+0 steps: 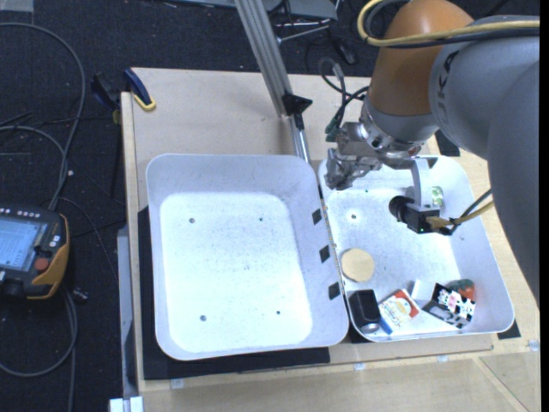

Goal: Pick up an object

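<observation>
My gripper [341, 175] hangs over the far left corner of the right bin [489, 256], with nothing seen between its fingers. Along the bin's near side lie a round tan disc [358, 265], a black rectangular block [364, 308], a small orange and white carton [399, 305], and a black patterned item with red and green bits [452, 302]. A small green and white object [436, 196] sits near the far right wall, partly behind the wrist. All the objects lie well nearer the front than the gripper.
The left bin [171, 230] adjoins the right one along a shared divider with black clips. A slanted metal rail [268, 54] rises behind the bins. A teach pendant [30, 251] lies off the bench at left.
</observation>
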